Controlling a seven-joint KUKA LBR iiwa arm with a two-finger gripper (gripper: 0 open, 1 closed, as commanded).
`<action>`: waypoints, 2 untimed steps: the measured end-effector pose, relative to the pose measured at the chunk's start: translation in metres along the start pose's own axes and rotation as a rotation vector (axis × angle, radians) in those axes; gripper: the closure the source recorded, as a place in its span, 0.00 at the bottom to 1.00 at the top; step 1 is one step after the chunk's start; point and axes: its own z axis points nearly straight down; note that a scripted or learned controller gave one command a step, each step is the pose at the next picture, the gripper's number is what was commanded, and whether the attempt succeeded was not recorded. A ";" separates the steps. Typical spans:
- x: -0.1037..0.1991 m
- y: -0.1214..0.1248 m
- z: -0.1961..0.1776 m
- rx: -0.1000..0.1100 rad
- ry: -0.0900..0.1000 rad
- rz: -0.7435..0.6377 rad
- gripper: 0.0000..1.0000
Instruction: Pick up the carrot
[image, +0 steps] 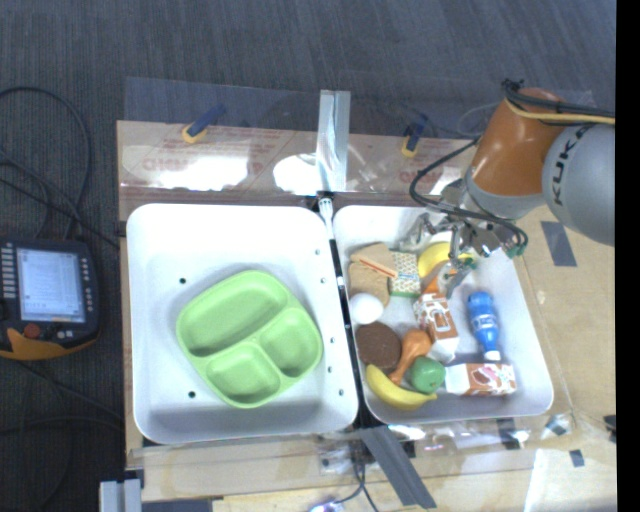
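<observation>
Camera view: right bin (535, 350) is crowded with toy food. The carrot (412, 352) lies in its middle toward the front edge: orange, tapered, thick end up by the milk carton (437, 318), thin end pointing down at the front banana (395, 390). It sits between the brown cookie (379, 343) and the green apple (427, 375), touching or nearly touching both.

Handling, as a judgement: looks like hard light plastic, stiff, smooth and likely slippery, not fragile. Best hold is across the thick upper half, fingers closing across the short axis. The cookie and apple crowd the lower half, so there is little room for fingers there, and the taper could squirt out of a low pinch.

Gripper (455, 262) hangs over the back right of the same bin, above a second banana (434, 258), clearly apart from the carrot. The fingers blur into cables, so whether they are apart or together cannot be told. Nothing is seen held.

Other contents of the right bin: white egg (366, 308), blue bottle (483, 322), red and white box (490, 378) at the front right corner, and a tan cracker box (385, 266) at the back.

Left bin (150, 260): one green divided plate (250, 335) in the middle, its compartments bare.
</observation>
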 end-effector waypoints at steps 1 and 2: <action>0.018 -0.049 -0.198 0.008 -0.002 0.001 0.00; 0.023 -0.042 -0.053 -0.018 0.021 -0.078 0.00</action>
